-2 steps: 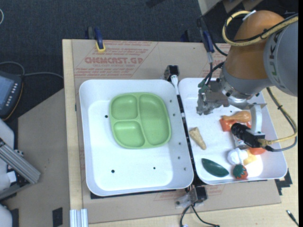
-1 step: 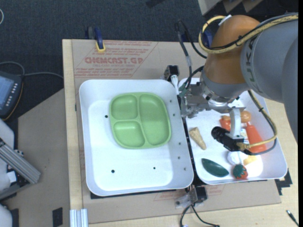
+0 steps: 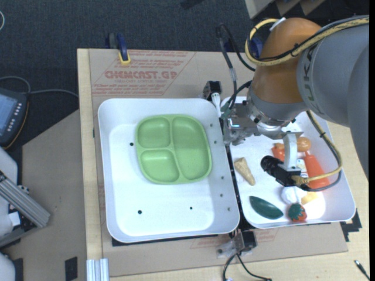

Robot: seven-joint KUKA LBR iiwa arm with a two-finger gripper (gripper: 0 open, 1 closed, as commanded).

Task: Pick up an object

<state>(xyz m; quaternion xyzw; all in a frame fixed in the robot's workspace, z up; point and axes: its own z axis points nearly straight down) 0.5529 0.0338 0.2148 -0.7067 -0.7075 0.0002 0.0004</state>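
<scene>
**Above the beige wedge: claw hangs by the bin wall**

Just up-view of the beige wedge [image 3: 245, 171], the claw [image 3: 236, 130] hangs low beside the wall that parts the right bin [image 3: 258, 187] from the left bin [image 3: 170, 209]. The wrist hides its tips, so I cannot tell whether it is spread or pressed together.

The wedge looks like the likeliest pick. It lies alone on bare bin floor, slanted, with its narrow end toward the claw. A dark green piece [image 3: 265, 207] sits down-view of the wedge and a red berry [image 3: 297, 213] beyond that. An orange piece [image 3: 314, 166] lies to the wedge's right. The green plate [image 3: 174, 148] is well to the wedge's left.

To do this well, the claw should:
- shift down-view until it is centred over the wedge's thicker half
- turn to grip across its short width
- keep off the wall, since a tip could catch there
</scene>
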